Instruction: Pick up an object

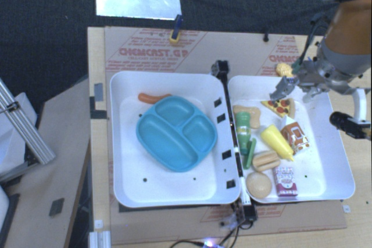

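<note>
White plastic, two shallow bins side by side on the cardboard-topped surface [151, 50]. The left bin [125, 142] carries a blue divided plate [176, 132] at its centre, with an orange sausage-shaped toy [152, 97] just past the plate's rim at 11 o'clock. The right bin [334, 154] holds the toy food cluster: a pizza slice [279, 106] toward 12 o'clock, a tan bread-like piece [247, 111] at 10 o'clock, a green bottle [243, 123] and a green stick-like vegetable [249, 151] along the 9 o'clock wall, a yellow cone-shaped piece [277, 142] near centre, a brown carton [295, 135] touching its 3 o'clock side, a hot-dog bun [266, 160] below, a round bun [259, 184] and a red-and-white packet [285, 180] at 6 o'clock. A small yellow item [283, 69] lies on the surface beyond the bin's 12 o'clock rim. Arm [349, 38] reaches in from 3 o'clock; the claw [283, 90] hangs just above the pizza slice, at the 12 o'clock end of the cluster. Whether the claw is wide or narrow: cannot tell, the grey metal blurs together. Nothing seen held. Judged step: approach, grasp not yet made. Next move likely calls for a straight descent onto the pizza slice; it lies flat and thin, so a low, well-centred close is needed, else the piece may slip out.
</note>
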Robot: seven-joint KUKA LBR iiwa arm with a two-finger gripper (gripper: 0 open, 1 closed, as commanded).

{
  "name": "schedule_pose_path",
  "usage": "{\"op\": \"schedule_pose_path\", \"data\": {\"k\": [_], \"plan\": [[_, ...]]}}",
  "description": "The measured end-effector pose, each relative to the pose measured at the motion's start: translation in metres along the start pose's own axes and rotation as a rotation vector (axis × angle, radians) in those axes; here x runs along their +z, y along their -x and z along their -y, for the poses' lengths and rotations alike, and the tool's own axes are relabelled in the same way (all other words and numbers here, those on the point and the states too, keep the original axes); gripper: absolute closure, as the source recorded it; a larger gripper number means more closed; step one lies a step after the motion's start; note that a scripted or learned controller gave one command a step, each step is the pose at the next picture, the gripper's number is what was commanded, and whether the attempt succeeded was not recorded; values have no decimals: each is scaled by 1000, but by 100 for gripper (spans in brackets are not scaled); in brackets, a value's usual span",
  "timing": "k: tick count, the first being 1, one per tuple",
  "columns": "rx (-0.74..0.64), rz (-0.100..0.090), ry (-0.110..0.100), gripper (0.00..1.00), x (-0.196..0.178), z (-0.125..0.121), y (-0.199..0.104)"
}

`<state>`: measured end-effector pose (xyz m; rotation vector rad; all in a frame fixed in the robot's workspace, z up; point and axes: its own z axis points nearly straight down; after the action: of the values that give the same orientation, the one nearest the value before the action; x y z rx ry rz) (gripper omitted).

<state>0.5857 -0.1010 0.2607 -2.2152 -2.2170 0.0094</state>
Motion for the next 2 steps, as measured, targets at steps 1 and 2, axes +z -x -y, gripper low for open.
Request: {"op": "schedule_pose_path", "data": {"k": [1, 2], "plan": [[-2, 1, 12, 0, -6, -2, 0], [-1, 1, 8, 0, 36, -6, -2]]}}
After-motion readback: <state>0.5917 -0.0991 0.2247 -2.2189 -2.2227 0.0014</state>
